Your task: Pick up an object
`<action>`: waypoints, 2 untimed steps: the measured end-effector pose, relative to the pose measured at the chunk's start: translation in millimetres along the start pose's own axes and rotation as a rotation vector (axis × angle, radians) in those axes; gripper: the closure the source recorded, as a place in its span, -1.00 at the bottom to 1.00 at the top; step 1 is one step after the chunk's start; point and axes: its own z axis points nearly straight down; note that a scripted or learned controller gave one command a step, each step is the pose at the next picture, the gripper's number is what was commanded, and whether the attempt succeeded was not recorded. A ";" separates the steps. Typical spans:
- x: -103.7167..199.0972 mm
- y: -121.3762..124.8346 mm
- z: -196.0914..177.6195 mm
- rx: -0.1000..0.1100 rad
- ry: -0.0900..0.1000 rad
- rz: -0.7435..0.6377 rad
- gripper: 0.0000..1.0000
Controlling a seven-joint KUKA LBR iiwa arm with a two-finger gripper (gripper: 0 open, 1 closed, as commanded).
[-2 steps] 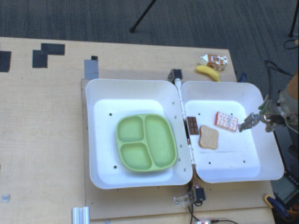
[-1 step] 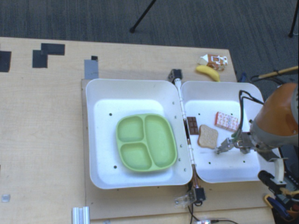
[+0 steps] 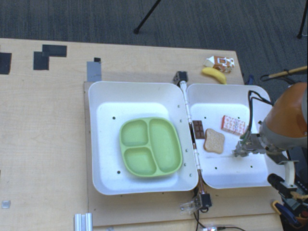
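The arm came in from the right, its orange band over the right edge of the right bin. The gripper hung low inside that bin, near its right side, over bare white floor; whether its fingers were spread or pressed together could not be told, and nothing showed between them.

Three things lay in the right bin. A slice of bread lay flat near the middle, just left of the gripper and apart from it. A small red-and-white packet lay up and to the right of the bread. A dark brown chocolate bar lay against the bin's left wall, just beside the bread.

The left bin held a green divided plate with three compartments, set slightly askew.

On the wooden bench beyond the right bin lay a banana and, touching or just behind it, a small carton.
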 end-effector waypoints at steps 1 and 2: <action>0.0 -0.1 0.1 0.000 0.000 0.000 -1.00; 0.4 1.5 -10.4 -0.003 0.000 -0.002 1.00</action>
